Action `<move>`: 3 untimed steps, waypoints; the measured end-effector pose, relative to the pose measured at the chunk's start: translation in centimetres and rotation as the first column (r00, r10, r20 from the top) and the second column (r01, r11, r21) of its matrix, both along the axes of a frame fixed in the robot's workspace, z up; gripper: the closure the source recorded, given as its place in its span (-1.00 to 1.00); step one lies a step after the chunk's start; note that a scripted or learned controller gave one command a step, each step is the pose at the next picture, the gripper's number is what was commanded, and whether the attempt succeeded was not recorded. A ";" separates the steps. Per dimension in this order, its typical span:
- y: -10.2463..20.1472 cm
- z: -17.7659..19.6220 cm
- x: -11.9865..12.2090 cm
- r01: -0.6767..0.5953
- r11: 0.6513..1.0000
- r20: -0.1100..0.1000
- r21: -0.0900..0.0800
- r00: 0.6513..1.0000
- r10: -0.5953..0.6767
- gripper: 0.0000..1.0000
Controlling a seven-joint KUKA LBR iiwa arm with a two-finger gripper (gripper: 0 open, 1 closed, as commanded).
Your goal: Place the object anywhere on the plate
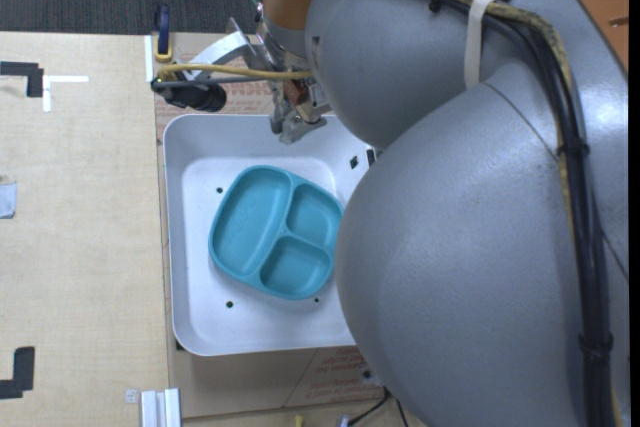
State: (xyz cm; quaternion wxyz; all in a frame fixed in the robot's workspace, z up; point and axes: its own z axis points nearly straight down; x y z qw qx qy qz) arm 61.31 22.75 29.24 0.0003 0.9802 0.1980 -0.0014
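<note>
The claw (pixel 290 125) hangs over the far rim of the shallow white plastic bin (pixel 190 315), just beyond the teal plastic plate with 3 compartments (pixel 275 232). I cannot tell whether it is apart or together, and I cannot make out the object. Best carry the claw squarely over a compartment, lower close, then release.

Even, bright overhead light; soft shadows, slight blur.
</note>
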 end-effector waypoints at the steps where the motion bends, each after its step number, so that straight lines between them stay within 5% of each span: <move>1: -0.1 -16.4 -4.7 0.031 1.000 -0.003 -0.002 1.000 -0.031 1.00; 2: -2.8 -19.6 0.1 0.135 0.991 0.010 0.012 0.991 -0.135 1.00; 3: -2.7 -20.1 2.4 0.186 0.983 -0.002 0.001 0.983 -0.186 1.00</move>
